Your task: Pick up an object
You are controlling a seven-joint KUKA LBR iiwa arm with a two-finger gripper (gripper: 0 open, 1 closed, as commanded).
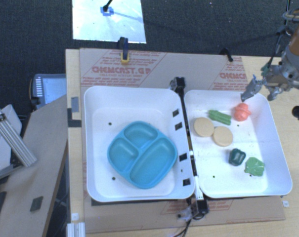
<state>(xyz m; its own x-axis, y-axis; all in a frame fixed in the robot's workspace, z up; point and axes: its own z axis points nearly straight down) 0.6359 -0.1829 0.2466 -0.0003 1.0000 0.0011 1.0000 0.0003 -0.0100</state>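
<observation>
My gripper (262, 92) hangs over the far right corner of the right bin (277, 147), its two fingers spread apart and open with nothing between them. Just below and left of it lies an orange-red round item (241, 112). A green pickle-like piece (219, 116) lies beside that. Two tan discs (204, 127) (222, 136) rest side by side near the bin's middle. Nearer the front are a dark green pepper (236, 157) and a light green leafy piece (254, 166).
The left bin (97, 132) holds a blue divided plate (142, 153). A black hinge strip (185, 132) runs between the bins. Cardboard (139, 68) lies under both bins, with a yellow clamp (124, 57) at its far edge.
</observation>
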